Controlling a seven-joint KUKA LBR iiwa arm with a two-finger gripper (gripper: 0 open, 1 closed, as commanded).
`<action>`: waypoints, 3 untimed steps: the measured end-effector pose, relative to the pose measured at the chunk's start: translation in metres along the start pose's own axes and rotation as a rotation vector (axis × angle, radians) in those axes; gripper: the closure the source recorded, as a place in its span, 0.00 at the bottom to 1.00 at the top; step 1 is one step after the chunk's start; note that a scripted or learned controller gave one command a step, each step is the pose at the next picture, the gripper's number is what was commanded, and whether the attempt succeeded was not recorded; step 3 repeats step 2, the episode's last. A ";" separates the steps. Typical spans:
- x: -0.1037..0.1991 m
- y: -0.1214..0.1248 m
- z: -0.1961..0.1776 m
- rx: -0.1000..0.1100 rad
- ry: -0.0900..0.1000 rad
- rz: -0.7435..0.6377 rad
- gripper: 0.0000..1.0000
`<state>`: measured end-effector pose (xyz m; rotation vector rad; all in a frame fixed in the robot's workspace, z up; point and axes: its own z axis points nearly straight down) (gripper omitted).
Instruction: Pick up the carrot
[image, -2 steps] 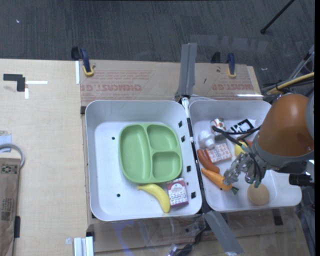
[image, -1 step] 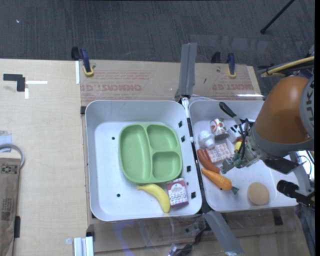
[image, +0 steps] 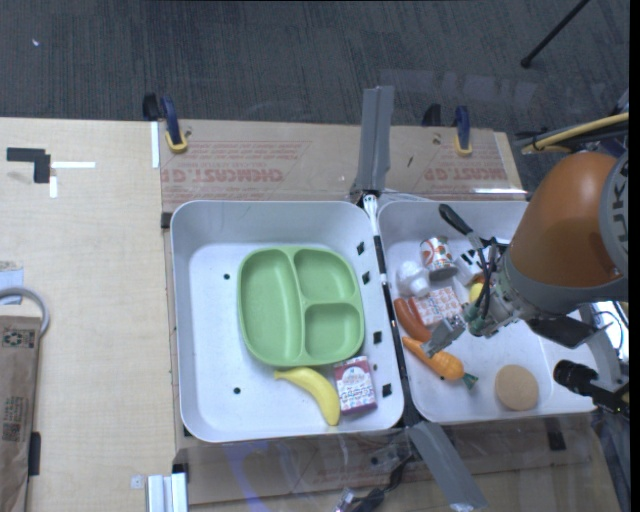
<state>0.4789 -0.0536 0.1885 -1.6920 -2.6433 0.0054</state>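
Note:
The carrot (image: 438, 361), orange with a small green tip, lies slantwise near the front left of the right bin (image: 560, 404). My gripper (image: 446, 337) hangs just above the carrot's upper side, close to it or touching it. The grey wrist and its orange band (image: 568, 222) rise behind it to the right and hide part of the bin's middle.
Beside the carrot lie a red sausage (image: 409, 317), a printed packet (image: 441, 302), a small can (image: 435, 252) and a round tan bun (image: 517, 387). The left bin (image: 200, 330) holds a green divided plate (image: 300, 305), a banana (image: 316, 393) and a small red box (image: 354, 386).

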 end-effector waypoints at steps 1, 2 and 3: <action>-0.013 -0.007 0.001 0.002 0.002 -0.141 0.00; -0.033 -0.016 0.001 0.001 0.002 -0.295 0.00; -0.033 -0.016 0.001 0.001 0.002 -0.295 0.00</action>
